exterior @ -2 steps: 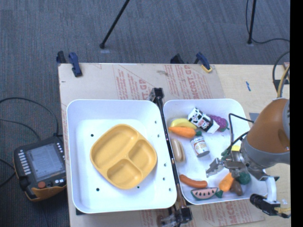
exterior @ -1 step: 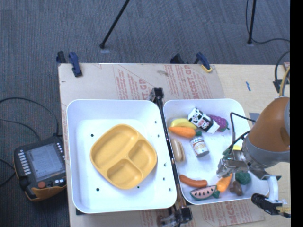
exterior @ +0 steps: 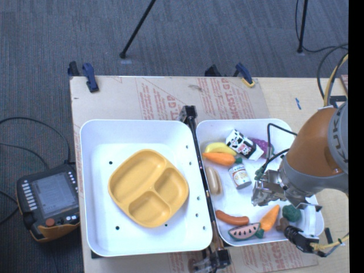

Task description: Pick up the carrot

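**Carrot just below the claw**

In the right bin (exterior: 277, 124), the gripper (exterior: 264, 197) hung just above the carrot (exterior: 271, 217), which lay toward 5 o'clock from it. The carrot's long axis ran from 7 o'clock to 1 o'clock. Whether the claw was released or clenched could not be told; nothing showed in it.

Grey arm (exterior: 327, 172), orange band, black cable, metallic hand (exterior: 263, 197)
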Available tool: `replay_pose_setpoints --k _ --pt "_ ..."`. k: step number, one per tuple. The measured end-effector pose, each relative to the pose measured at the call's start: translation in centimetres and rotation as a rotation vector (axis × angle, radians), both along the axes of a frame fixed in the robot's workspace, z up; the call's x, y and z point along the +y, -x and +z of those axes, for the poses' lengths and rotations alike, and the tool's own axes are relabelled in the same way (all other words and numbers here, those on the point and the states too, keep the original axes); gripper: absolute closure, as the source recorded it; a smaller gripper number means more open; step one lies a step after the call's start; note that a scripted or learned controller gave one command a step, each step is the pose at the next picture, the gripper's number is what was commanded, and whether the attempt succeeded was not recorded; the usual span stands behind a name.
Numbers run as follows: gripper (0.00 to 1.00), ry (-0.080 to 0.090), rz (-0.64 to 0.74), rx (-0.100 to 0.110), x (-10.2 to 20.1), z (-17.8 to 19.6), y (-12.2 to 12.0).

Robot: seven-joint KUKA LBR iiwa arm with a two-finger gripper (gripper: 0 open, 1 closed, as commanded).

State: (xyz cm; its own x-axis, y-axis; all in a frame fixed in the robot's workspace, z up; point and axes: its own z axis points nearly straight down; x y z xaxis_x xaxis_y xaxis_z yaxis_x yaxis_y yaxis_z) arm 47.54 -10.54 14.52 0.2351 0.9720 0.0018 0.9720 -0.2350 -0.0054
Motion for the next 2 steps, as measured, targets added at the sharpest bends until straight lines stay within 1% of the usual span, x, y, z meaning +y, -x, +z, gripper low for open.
replay_pose_setpoints --k 1,2 --pt "1.0 0.001 0.346 -0.002 -3.9 1.27 0.03" --pt "1.0 -0.002 0.344 0.001 -3.92 2.08 0.05"
